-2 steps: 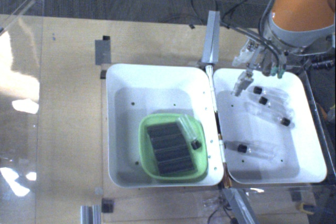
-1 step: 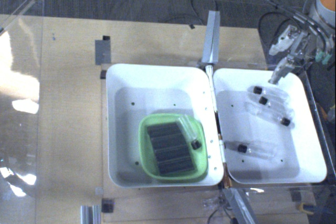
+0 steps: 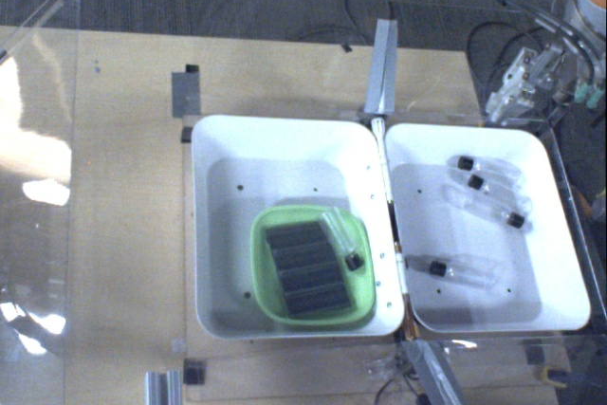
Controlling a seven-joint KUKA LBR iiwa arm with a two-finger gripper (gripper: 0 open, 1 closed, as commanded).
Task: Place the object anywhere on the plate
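A green plate [image 3: 266, 240] with a dark ridged insert lies in the front of the left bin [image 3: 203, 204]. A clear vial with a black cap [image 3: 342, 243] lies on the plate's right side, beside the insert. In the right bin [image 3: 561, 242] lie three more clear vials with black caps: two at the back [image 3: 482, 174] [image 3: 500, 210] and one near the front [image 3: 462, 271]. My gripper [image 3: 509, 94] hangs above the bench behind the right bin's far edge, away from all the vials.
A grey metal bar [image 3: 381, 66] stands behind the seam between the two bins. Cables and arm hardware [image 3: 569, 62] crowd the upper right corner. Bare wooden bench [image 3: 104, 204] spreads to the left of the bins.
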